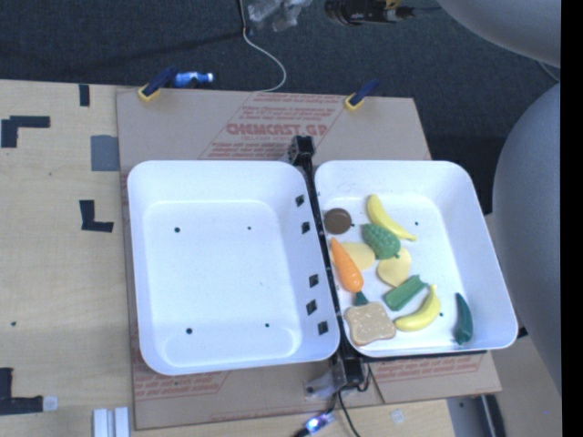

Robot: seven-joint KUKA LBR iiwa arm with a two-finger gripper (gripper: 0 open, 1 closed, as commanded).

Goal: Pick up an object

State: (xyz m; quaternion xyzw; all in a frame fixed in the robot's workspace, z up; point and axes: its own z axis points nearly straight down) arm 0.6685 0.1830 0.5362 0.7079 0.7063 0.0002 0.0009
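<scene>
Two shallow white plastic bins sit side by side on a brown cardboard sheet on the wooden desk. Left bin has bare floor. All objects are in the right bin: long yellow toy banana near the top, round brown disc by the dividing edge, bumpy green toy vegetable, orange toy carrot touching a pale yellow piece, another yellow lump, green toy cucumber, second curved yellow banana, tan toast slice at the bottom edge, dark green pepper-like piece apart at lower right. Grey arm body bulks at right and upper right. Claw: can't tell its state or where it is.
</scene>
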